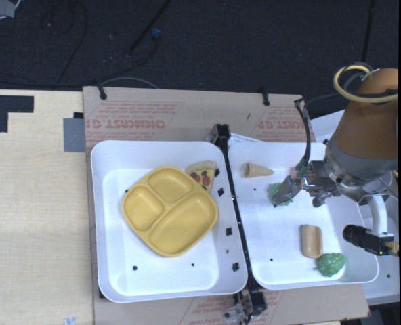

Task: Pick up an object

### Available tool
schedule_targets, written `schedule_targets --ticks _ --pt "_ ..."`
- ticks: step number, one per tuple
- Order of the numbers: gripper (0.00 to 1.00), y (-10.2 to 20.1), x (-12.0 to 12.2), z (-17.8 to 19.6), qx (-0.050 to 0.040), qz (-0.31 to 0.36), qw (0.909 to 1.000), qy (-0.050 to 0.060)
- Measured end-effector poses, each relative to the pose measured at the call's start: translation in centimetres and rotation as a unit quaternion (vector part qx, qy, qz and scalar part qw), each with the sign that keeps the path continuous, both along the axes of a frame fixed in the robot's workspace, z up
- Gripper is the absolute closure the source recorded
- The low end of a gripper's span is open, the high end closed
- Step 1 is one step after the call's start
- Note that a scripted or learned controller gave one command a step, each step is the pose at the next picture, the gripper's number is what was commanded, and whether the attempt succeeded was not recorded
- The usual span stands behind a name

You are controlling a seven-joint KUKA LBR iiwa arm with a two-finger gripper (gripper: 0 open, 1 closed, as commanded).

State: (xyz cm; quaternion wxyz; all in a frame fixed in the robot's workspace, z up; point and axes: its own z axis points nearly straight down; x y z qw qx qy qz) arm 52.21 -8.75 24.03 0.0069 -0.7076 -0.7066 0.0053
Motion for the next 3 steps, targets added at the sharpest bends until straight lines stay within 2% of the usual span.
schedule_targets --ticks 1,2,3 --pt "0.0 0.0 0.2 0.6 -0.0005 0.001 1.0 -0.006" --pt "0.0 0.3 -0.1 -3.7 -0.0002 0.001 1.0 -0.004" --pt "0.0 0.3 -0.5 -10.1 -0.0001 0.0 1.0 -0.004"
